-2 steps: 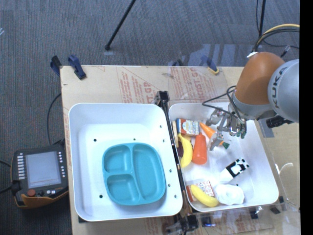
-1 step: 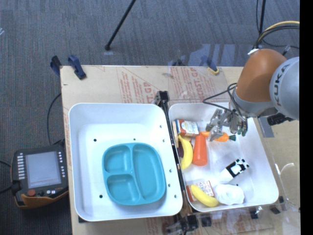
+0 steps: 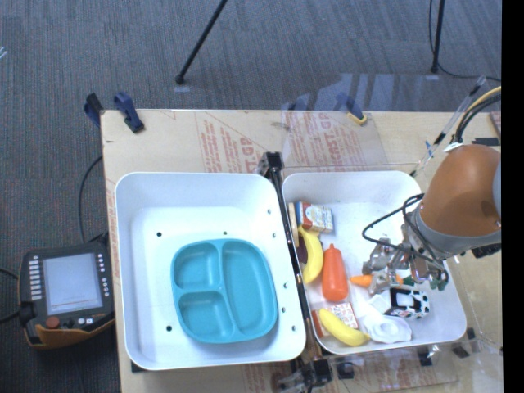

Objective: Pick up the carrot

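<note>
Seen from above: a plywood tabletop bearing two shallow white bins side by side, on grey carpet. Clamped at the far left corner, a blue clip. On the floor to the left, a teach pendant with a pale screen.

In the left bin, a teal divided plate lying flat, three compartments showing.

Over the right bin, reaching in from the right, the grey arm with its orange band, black cables looping from the wrist. Below it, the pincer hanging low, just right of the carrot; cannot tell whether the fingers are apart or together amid the clutter of metal and cable.

Inside the right bin, largest first: a banana along the left wall; an orange bottle beside it; a second banana near the front; a white cup-like item touching its right end; a black-and-white patterned object under the wrist; a small carton toward the back; another small packet by the front banana. Smallest, the carrot, lying between the orange bottle and the pincer, near the fingertips, not visibly gripped.
</note>
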Controlling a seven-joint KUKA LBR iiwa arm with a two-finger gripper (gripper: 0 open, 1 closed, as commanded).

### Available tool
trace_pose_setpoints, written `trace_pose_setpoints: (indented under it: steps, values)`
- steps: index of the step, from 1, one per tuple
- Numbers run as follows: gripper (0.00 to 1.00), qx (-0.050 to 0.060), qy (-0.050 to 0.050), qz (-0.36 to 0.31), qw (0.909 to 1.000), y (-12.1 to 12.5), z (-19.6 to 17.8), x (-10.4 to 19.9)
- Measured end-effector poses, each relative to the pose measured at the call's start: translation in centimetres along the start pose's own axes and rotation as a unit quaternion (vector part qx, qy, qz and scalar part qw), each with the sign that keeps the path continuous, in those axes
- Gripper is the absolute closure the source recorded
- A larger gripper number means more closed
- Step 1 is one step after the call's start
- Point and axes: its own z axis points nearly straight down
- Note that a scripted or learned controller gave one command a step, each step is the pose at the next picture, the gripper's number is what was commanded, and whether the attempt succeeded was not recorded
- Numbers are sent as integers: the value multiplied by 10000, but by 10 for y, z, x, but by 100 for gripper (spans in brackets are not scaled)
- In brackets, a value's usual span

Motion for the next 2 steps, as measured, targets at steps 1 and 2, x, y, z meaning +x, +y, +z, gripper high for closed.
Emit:
trace_pose_setpoints:
  steps: [1,2]
  values:
    - [100,-1,-27,784,9969,23,-72,59]
    - [100,-4,3,-31,10000,13,-30,59]
